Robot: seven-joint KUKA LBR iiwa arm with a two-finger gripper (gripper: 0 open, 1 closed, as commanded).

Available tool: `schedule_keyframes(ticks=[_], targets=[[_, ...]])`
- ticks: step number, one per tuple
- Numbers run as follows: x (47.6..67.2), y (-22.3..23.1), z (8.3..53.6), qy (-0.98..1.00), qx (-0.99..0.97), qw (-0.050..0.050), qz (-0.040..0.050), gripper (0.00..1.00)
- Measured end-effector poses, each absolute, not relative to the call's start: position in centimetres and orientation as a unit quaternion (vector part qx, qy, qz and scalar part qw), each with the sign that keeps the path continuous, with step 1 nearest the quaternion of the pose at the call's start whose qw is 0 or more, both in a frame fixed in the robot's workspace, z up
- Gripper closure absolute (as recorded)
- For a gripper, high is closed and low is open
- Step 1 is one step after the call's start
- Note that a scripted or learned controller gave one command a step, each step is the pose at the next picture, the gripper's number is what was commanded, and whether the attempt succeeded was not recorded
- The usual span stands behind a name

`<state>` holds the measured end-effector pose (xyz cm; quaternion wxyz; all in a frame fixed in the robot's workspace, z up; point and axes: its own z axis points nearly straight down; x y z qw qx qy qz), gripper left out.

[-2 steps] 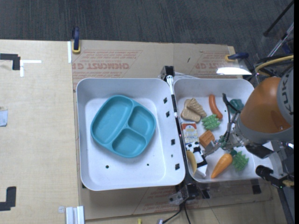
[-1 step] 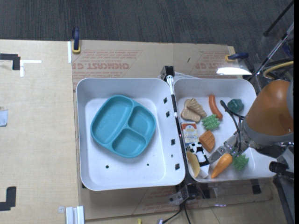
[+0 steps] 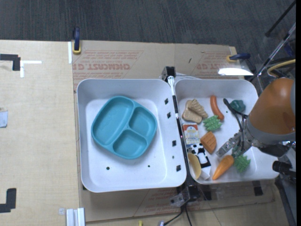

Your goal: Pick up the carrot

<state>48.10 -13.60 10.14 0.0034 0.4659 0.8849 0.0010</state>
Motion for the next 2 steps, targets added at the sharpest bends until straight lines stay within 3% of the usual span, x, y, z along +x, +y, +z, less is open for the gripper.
schedule_keyframes(ticks=[1,2], targets=[[47.91,-10.01,9.15,0.826,0.564,0.0,0.0005,1.0],[47.98,-10.83,9.34,0.823,0.568,0.01,-0.0029,0.0]])
